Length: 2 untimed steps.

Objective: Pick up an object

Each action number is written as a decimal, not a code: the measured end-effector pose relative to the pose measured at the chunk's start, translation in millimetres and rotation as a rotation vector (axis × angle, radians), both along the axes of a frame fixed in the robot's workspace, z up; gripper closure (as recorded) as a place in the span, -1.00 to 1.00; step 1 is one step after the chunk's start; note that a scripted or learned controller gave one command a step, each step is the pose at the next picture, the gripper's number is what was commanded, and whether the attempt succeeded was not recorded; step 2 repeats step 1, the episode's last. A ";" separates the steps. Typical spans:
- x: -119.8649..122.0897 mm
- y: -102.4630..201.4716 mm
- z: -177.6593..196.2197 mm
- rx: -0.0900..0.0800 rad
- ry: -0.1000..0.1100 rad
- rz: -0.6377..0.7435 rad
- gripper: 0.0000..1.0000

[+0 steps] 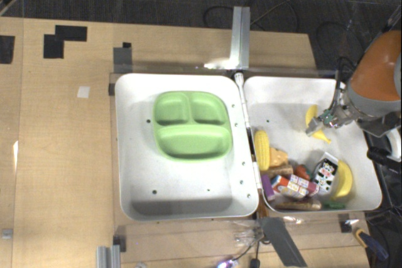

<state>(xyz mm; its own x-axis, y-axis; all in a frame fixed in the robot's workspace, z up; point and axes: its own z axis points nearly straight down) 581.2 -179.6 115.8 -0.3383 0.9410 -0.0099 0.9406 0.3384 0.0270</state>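
- Camera view from above, slanted: two white bins side by side on the surface, left bin carrying a green divided tray, right bin carrying a clutter of small items
- Grey arm with orange band reaching in from the right, gripper low over the upper right part of the right bin
- Small yellow banana-like piece just beside the gripper, on its left, seemingly touching; a second bit of yellow showing just below
- Long axis of that yellow piece roughly up-and-down, slightly tilted
- State of the jaws: cannot tell (too small and blurred to judge apart or together, or whether anything sits between them)
- Likely target the yellow piece, being nearest; only a short shift leftward and down seemingly needed
- Other candidates well apart, toward the bin's near edge: corn cob, larger banana, black-and-white box, red-and-white carton
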 end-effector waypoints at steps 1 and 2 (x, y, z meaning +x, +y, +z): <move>22.8 59.2 66.4 0.002 0.021 -0.103 1.00; 22.8 59.2 66.4 0.002 0.021 -0.103 1.00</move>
